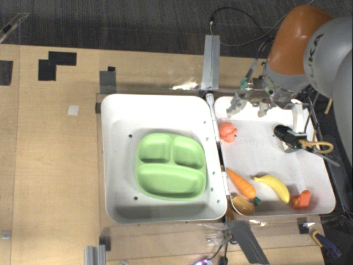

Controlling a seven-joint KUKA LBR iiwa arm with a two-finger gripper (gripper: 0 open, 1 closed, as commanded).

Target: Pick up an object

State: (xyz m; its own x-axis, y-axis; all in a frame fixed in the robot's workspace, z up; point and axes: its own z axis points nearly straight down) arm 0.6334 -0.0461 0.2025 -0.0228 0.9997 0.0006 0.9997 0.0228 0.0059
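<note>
Fingers (234, 107) spread wide, nothing between them! The gripper (248, 108) hangs up and to the right of the green plate (170, 165), over the far rim of the right bin (259, 150). The pink toy (227, 131) sits just right of the plate's top corner. The carrot (241, 183), right of the plate's lower corner, lies on a diagonal, narrow tip pointing up-left towards the plate. The banana (273, 186) beyond it runs on the same slant.

The arm (336, 54) is big, round and grey, with dark letters (316, 44) printed on its side. A fat orange band (291, 37) wraps it just above the wrist. The hand (248, 105) is pale silver metal, with a tiny green bit (244, 83) and thin dark wires (257, 59) beside it.
</note>
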